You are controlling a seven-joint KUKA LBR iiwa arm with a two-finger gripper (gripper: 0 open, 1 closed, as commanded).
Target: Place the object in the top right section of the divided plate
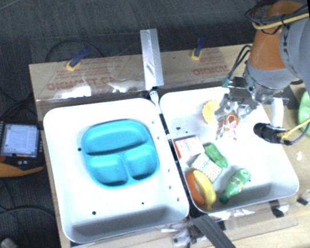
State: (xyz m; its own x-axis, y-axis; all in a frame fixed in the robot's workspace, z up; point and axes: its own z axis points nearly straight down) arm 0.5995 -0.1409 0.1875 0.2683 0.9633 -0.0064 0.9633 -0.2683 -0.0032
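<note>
I am watching the left bin (pixel 71 219), which is holding the blue divided plate (pixel 119 152) at its centre, its sections carrying nothing. The right bin (pixel 279 180) is holding a yellow piece (pixel 209 110) near its upper middle, a red and white packet (pixel 187 145), a green item (pixel 216 155), a banana (pixel 204 187) lying against an orange-red fruit (pixel 193 185), and a green bottle-shaped toy (pixel 234 184) along the lower edge. The gripper (pixel 230 116) is hanging over the right bin's upper part, just right of the yellow piece, and I cannot tell how its pincer stands or which item is the task's object.
</note>
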